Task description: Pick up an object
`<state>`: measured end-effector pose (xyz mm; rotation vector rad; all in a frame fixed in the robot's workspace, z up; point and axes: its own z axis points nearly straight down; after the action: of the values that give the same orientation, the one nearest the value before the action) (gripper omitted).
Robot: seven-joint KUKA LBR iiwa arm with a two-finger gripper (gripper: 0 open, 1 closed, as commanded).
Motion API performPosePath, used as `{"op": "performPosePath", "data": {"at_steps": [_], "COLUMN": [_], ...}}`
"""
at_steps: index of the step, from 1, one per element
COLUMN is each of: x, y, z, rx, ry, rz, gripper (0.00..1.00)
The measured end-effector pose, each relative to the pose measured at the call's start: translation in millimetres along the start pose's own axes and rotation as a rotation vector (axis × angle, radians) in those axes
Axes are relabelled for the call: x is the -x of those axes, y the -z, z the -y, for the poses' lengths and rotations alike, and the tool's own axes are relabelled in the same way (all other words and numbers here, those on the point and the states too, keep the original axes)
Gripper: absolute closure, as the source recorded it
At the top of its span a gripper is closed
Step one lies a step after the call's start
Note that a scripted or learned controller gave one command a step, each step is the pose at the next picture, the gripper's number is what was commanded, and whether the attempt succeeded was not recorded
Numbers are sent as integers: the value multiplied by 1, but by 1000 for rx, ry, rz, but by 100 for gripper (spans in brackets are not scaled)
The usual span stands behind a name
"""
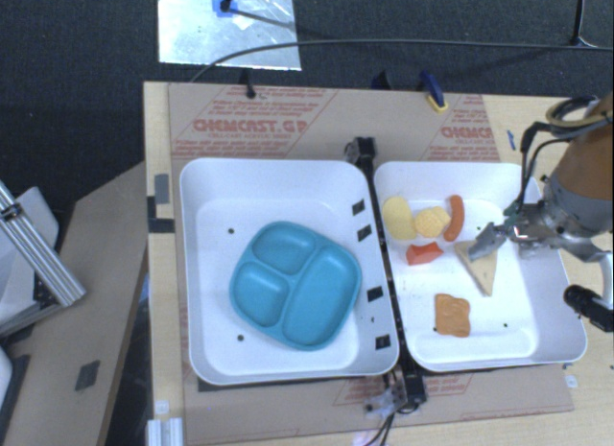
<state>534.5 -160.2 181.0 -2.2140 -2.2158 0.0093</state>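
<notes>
A flat tan wedge (479,268) — it looks like a slice of toy bread or cheese, though the view is too soft to be sure — lies in the right bin (556,343), its upper corner at the tip of the claw (487,241). The claw's dark metal fingers sit close over that corner, but whether they pinch it or stand apart I cannot tell. Just left of the wedge lies a small red block (424,253); above that sit a rounded pale-yellow lump (399,217), a ridged yellow piece (432,221) and an orange sausage shape (455,217), clustered and touching. A crinkled orange slab (452,315) rests apart, lower down. The left bin (213,185) holds a smooth teal plate (295,283) with three compartments — glossy plastic. Both bins stand on printed brown cardboard (251,120) covering the tabletop (106,243).
</notes>
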Motion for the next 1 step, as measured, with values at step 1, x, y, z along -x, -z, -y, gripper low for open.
{"op": "performPosePath", "data": {"at_steps": [1], "x": [0], "y": [6], "z": [-3], "rx": [12], "ry": [3], "rz": [2], "gripper": [0]}}
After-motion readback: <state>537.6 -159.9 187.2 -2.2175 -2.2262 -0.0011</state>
